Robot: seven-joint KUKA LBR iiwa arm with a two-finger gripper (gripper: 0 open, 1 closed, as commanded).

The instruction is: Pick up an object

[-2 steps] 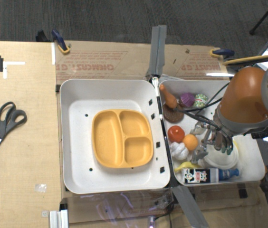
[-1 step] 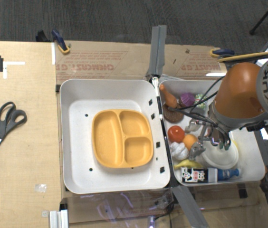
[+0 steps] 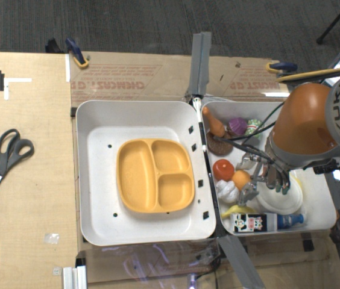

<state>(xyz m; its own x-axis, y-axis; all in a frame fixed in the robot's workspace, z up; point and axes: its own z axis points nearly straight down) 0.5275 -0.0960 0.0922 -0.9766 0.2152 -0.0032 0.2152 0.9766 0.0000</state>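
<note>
The jaws cannot be told open or closed; the gripper (image 3: pixel 259 182) is seen low in the right bin (image 3: pixel 321 221), nothing visibly held. Left of it, the yellow tray (image 3: pixel 155 175) lies in the left bin (image 3: pixel 91 179). Just beside the gripper's left, the orange ball (image 3: pixel 240 179) and red tomato (image 3: pixel 223 169) are judged light, smooth, likely slippery; a grasp across the ball's widest middle is advised.

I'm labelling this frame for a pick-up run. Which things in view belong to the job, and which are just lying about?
Belong to the job:
- tool, low in the right bin
- red ball
- orange ball
- purple toy
- white bowl

Lying about:
- yellow divided plate
- scissors
- blue clamp
</note>
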